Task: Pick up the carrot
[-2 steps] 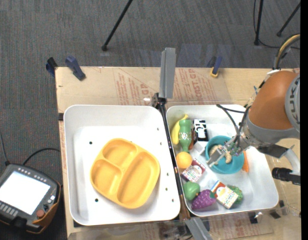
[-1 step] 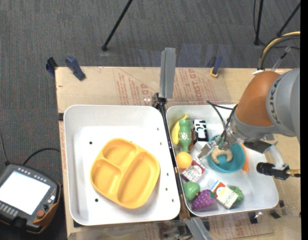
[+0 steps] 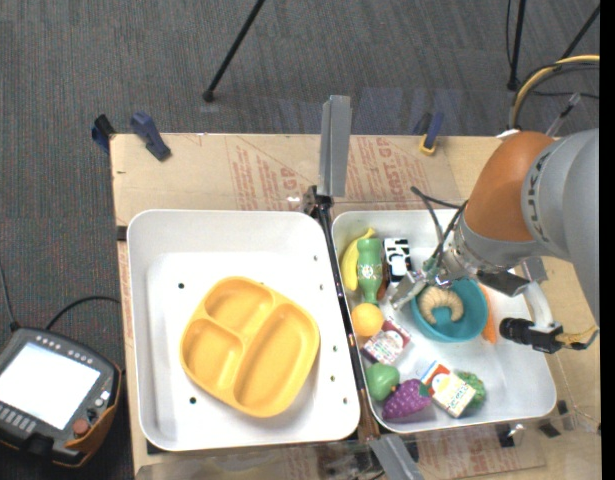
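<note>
Carrot (image 3: 489, 329): a thin orange sliver that seems to be it lies in the right bin (image 3: 535, 383), touching the right side of a teal bowl (image 3: 465, 324), which hides most of it. Nothing is gripping it.

The tool (image 3: 430, 284) hangs over the left rim of the bowl, just beside a tan croissant (image 3: 443, 304) lying in the bowl. Whether the tool is wide or narrow cannot be told from this slant, as the wrist and its cables cover it. The grey arm (image 3: 572, 203) with its orange band reaches in from the right.

To the left of the bowl the bin is crowded: a banana (image 3: 348, 264) and a green and yellow piece (image 3: 369, 259) near the top left corner, a black and white carton (image 3: 395, 256) whose print is too small to read, an orange (image 3: 367, 320), and a pink and white packet (image 3: 387, 346) with an unreadable label. Along the near edge lie a green fruit (image 3: 382, 378), purple grapes (image 3: 407, 400), a small juice box (image 3: 450, 389) with a colourful label that cannot be read, and a green broccoli (image 3: 472, 383).

The left bin (image 3: 157, 258) holds a yellow divided plate (image 3: 250, 344).

The surface (image 3: 237, 173) is brown cardboard with red block lettering, upside down and not legible. A pendant screen (image 3: 42, 388) sits on the floor at the lower left.
</note>
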### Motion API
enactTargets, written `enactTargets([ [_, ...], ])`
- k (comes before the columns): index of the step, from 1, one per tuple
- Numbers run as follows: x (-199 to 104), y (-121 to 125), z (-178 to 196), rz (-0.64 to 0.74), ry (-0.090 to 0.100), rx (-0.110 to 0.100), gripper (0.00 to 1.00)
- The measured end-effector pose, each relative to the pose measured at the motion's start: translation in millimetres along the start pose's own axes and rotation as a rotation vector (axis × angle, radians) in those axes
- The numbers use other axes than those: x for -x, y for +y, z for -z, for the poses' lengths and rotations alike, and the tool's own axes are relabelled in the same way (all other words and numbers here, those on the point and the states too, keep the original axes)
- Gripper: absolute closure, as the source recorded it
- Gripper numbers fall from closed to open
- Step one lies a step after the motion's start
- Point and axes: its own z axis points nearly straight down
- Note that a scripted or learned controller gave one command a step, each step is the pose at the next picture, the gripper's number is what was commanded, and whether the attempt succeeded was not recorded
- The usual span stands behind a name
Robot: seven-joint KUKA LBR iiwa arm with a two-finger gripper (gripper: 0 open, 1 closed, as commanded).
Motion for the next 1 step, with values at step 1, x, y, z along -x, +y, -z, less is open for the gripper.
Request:
enactTargets([
  [1,7.9,-4.9,0.5,-0.132,0.001,0.004,0.0],
])
